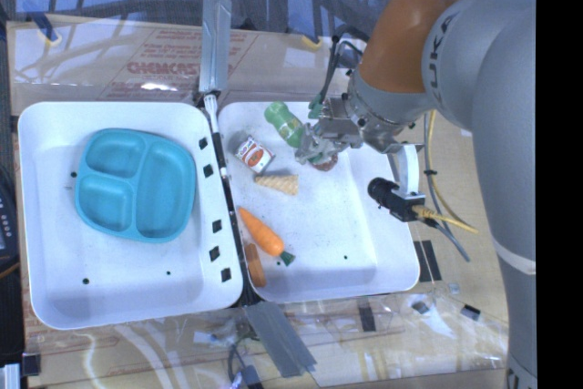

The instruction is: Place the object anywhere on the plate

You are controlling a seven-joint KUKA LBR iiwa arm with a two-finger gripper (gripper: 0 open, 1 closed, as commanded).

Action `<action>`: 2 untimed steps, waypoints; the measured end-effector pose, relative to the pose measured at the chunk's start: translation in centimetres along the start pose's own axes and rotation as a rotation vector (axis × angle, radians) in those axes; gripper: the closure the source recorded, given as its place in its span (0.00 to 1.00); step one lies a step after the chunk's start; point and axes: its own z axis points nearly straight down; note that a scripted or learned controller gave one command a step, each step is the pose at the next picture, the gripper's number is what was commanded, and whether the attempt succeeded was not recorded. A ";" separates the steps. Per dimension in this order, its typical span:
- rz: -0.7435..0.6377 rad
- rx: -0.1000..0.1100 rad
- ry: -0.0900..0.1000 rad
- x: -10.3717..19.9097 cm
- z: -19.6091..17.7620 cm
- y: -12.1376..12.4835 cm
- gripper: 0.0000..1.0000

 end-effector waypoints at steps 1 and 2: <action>-0.094 -0.010 -0.001 6.1 3.5 0.3 1.00; -0.465 -0.010 -0.004 13.9 4.9 -0.2 1.00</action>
